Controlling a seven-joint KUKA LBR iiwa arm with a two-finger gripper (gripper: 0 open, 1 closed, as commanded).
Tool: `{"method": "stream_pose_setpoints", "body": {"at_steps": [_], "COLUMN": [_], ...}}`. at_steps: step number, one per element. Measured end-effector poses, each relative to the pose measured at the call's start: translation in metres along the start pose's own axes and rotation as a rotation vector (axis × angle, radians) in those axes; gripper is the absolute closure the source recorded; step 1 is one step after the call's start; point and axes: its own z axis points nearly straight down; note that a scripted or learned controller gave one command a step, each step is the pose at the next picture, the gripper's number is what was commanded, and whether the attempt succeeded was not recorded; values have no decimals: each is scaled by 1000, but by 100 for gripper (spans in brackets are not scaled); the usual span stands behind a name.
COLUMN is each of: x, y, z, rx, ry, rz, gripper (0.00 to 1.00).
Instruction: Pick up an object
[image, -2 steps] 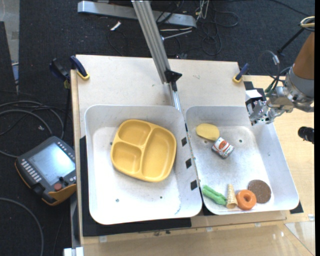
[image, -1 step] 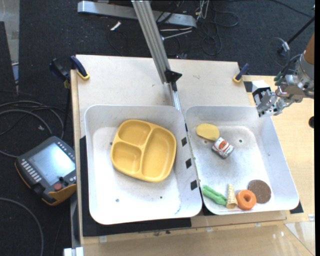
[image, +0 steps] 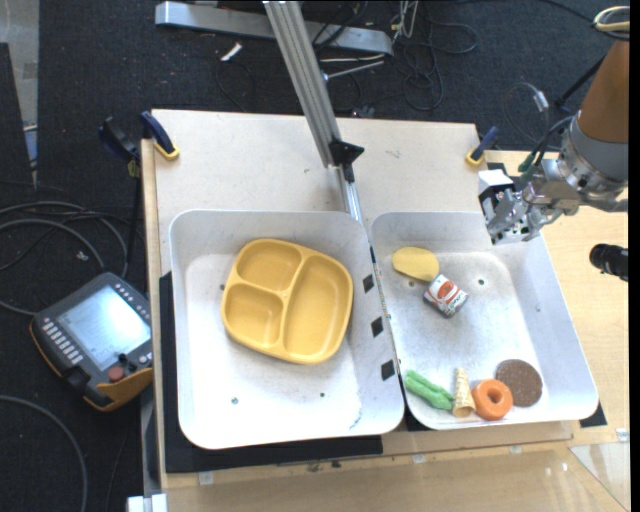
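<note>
The right bin (image: 545, 285) holds several small items: a yellow oval piece (image: 415, 263) at its far left, a small red and white can (image: 446, 296) lying on its side near the middle, and along the near edge a green bean pod (image: 428, 389), a cream cone shape (image: 461, 391), an orange ring (image: 492, 398) and a brown disc (image: 519, 382). My gripper (image: 510, 222) hangs above the bin's far right rim, apart from all of these. Nothing shows between its fingers.
The left bin (image: 190, 300) bears a yellow divided plate (image: 287, 299). A metal pole (image: 312, 85) slants over the bench behind the bins. Clamps sit at the bench's far corners, and a teach pendant (image: 90, 340) lies on the floor to the left.
</note>
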Motion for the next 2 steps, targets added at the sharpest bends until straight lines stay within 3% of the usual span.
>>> {"method": "stream_pose_setpoints", "body": {"at_steps": [2], "x": [116], "y": [-35], "z": [7], "rx": [3], "ry": [1], "rz": [-2], "gripper": [100]}}
